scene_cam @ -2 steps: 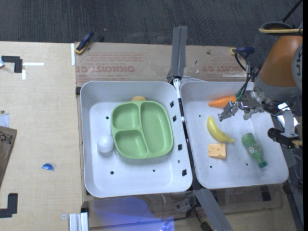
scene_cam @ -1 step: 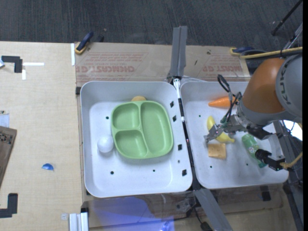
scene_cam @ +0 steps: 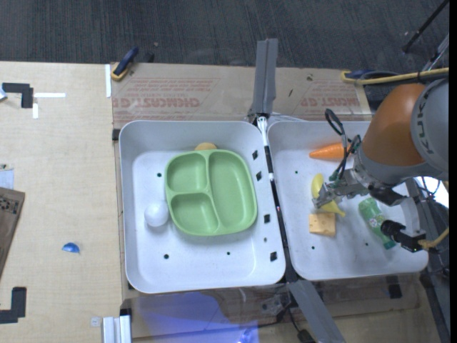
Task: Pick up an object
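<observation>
On the worktop [scene_cam: 57,191] sit two white bins; take the right bin [scene_cam: 300,256] as the landmark. The arm [scene_cam: 400,131] reaches over its right side, and the hand [scene_cam: 330,197] is down near its middle, right at a yellow banana [scene_cam: 318,186]. How the hand is set cannot be told. Just below the banana lies a tan sponge [scene_cam: 322,224]. An orange carrot [scene_cam: 328,151] lies toward the bin's far edge, and a green bottle [scene_cam: 373,216] lies near its right side. The left bin [scene_cam: 136,263], beside it, holds a green tray [scene_cam: 212,191], a white ball [scene_cam: 156,214] touching the tray's left edge, and a yellow thing [scene_cam: 206,147] behind the tray.
</observation>
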### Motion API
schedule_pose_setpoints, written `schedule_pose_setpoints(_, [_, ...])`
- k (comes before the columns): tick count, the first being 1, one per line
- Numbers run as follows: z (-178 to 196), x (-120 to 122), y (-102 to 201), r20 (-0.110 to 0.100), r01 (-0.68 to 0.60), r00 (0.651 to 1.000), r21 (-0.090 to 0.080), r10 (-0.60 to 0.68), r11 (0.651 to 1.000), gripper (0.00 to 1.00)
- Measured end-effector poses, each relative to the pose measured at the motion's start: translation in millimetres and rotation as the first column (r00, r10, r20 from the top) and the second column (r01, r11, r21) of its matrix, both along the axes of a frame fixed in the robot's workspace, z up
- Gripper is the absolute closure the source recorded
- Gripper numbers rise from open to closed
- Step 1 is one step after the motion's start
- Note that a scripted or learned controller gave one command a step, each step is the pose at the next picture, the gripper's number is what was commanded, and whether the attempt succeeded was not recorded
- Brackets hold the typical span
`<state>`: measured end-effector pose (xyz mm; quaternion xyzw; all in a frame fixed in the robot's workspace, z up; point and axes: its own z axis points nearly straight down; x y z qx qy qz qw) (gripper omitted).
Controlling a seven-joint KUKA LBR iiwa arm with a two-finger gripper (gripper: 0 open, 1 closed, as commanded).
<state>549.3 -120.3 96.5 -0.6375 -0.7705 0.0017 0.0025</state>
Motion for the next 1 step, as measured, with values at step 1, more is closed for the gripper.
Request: schedule_pose_setpoints(1, [92.7,9.8,62.4,0.002,0.139,0.99,-0.002,-0.139,0.99,1.0])
